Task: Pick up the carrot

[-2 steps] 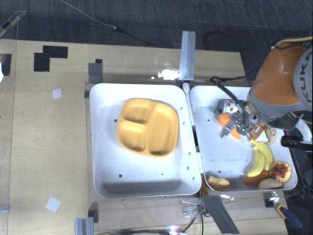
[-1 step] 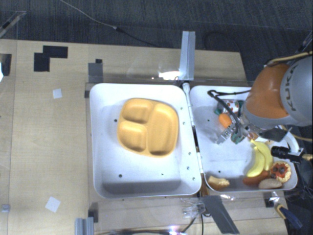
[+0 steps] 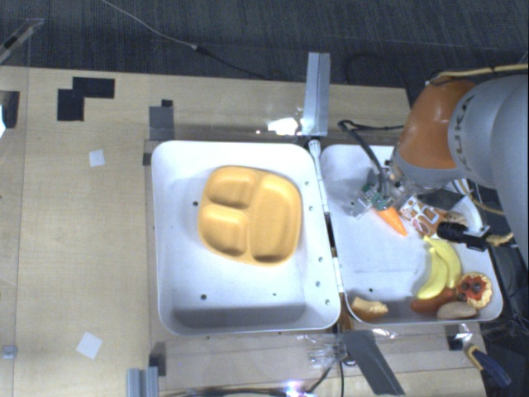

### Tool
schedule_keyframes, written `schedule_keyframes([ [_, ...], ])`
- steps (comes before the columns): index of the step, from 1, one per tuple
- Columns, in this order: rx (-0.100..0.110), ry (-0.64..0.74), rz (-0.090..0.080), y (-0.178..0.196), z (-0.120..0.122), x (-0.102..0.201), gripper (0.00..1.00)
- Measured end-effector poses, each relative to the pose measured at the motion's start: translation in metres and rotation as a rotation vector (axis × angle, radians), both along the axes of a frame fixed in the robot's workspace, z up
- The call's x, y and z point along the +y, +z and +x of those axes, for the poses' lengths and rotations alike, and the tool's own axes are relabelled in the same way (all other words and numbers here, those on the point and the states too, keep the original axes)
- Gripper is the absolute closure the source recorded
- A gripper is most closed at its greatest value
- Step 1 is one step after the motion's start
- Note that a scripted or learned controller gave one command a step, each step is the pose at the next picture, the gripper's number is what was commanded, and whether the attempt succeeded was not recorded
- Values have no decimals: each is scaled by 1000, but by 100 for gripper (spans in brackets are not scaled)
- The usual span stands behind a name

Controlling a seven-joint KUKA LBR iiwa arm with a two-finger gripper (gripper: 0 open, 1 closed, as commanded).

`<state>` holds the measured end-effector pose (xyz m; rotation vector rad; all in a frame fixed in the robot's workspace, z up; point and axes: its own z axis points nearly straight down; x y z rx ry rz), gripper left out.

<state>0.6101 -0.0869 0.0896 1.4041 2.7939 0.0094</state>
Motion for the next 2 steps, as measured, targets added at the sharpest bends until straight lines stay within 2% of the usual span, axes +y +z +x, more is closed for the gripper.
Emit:
schedule_keyframes([
  [1,-9,9,-2,13,3,1,100],
  [2,2,131,0,99,-45,53,100],
])
